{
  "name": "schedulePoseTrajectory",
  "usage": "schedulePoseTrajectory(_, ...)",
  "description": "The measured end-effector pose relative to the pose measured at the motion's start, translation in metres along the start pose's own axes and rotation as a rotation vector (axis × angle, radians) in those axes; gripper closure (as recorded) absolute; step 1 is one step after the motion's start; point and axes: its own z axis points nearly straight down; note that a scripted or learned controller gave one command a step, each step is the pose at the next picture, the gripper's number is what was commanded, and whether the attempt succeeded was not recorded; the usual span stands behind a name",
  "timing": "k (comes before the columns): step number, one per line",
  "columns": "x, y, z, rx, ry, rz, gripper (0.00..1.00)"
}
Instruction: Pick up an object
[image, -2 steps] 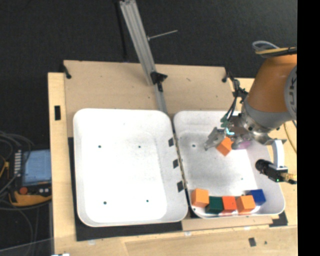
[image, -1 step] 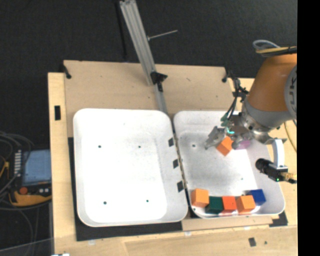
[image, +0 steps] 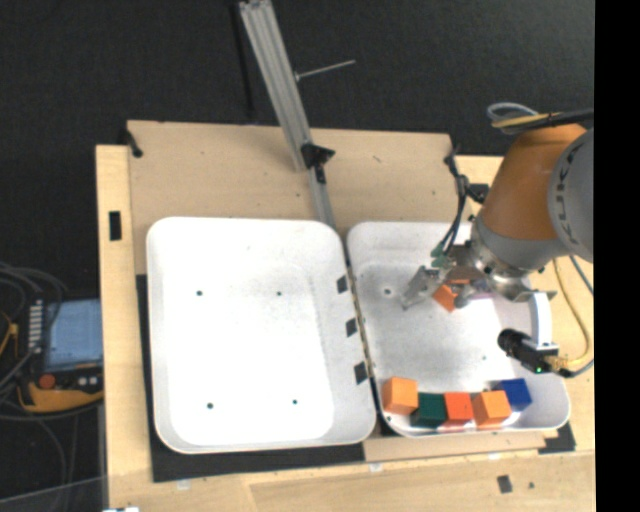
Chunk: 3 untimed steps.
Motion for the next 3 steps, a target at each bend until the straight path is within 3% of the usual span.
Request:
schedulePoseTrajectory(2,-0.002,0.0,0.087,-0.005,-0.001,0.001,0.0)
schedulePoseTrajectory(3,-0.002,0.001,0.074,-0.01,0.001,0.01,1.0)
